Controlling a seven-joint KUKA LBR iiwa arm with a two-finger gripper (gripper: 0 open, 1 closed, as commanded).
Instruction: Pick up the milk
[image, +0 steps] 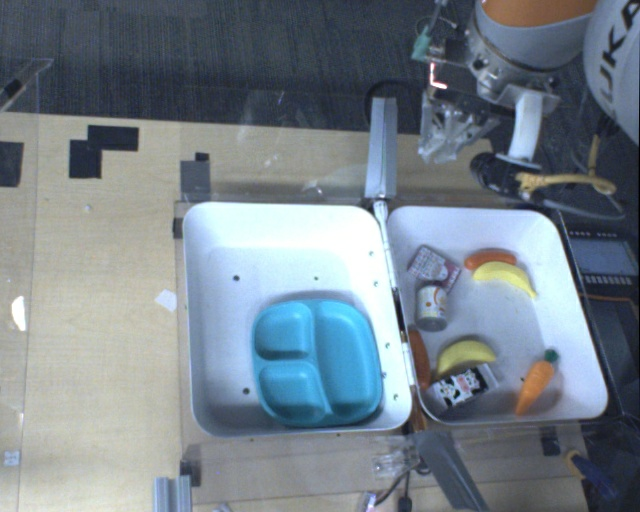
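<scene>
The desk (90, 330) is pale wood, with black marks (103, 147) at the upper left of the frame. Left of centre sits the left bin (215, 250), white and shallow. In its lower middle lies a blue tray (317, 362) with three compartments, slightly tilted. A metal divider (382, 160) rises between the two bins at the top.

The right bin (560, 260) touches the left one along that middle seam. Near its upper left corner lies a small purple-and-white packet (431, 265), and just below it a can (432, 305) stands upright. Along the bin's left wall, lower down, lies a thin orange-brown stick-shaped thing (419, 357); I cannot tell what it is. The milk (463, 387), a carton with black-and-white cow patches, lies on its side at the bin's lower edge, left of centre. A yellow banana (466, 353) lies just above it, touching or nearly so. Another banana (506, 277) lies in the upper middle, with an orange thing (490, 259) right behind it. A carrot (537, 383) lies tilted at the lower right, well apart from the milk.

The pincer (450, 135) hangs at the top of the frame, above and outside the right bin's upper edge, under the grey arm (530, 40) with its orange band. Whether it is released or clenched cannot be told; nothing is seen in it.
</scene>
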